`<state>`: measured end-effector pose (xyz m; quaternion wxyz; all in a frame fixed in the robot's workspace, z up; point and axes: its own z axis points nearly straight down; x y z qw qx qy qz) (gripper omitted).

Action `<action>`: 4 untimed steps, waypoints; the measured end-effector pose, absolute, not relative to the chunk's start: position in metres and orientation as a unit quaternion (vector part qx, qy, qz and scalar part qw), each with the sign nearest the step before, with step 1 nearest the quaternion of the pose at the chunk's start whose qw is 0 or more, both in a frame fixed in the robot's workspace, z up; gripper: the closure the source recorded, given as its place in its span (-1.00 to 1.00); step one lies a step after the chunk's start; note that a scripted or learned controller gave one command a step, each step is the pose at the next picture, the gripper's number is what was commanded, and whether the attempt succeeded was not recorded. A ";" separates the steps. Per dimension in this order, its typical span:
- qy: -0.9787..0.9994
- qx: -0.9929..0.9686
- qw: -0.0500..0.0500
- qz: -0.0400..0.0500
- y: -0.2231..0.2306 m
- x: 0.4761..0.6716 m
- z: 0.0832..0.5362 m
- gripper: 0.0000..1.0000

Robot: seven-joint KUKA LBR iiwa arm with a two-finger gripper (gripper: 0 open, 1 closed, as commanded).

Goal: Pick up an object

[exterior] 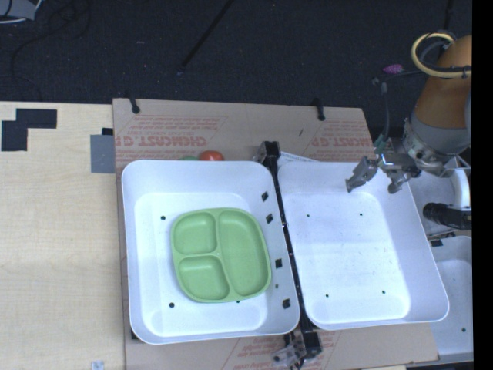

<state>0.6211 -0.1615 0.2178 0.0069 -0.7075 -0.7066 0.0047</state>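
Pale wood surface (54, 237) carries a cardboard sheet (231, 129) under two shallow white bins set side by side and joined by a dark clip strip. Around the left bin (146, 199), a band of bare white floor rings the green divided plate (221, 253), which lies flat and near centre, three compartments facing up. A small red-orange object (211, 156) peeks over that bin's far rim, outside it. Over the far right corner of the right bin (362, 284) hangs the end effector (379, 173), its two fingers spread apart with nothing between them, well apart from the plate across the divider.
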 end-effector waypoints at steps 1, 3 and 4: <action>-0.707 -0.707 0.001 0.001 -0.161 0.624 0.226 -1.00; -0.709 -0.706 0.003 0.002 -0.150 0.625 0.103 -1.00; -0.709 -0.705 0.002 0.001 -0.149 0.625 0.087 -1.00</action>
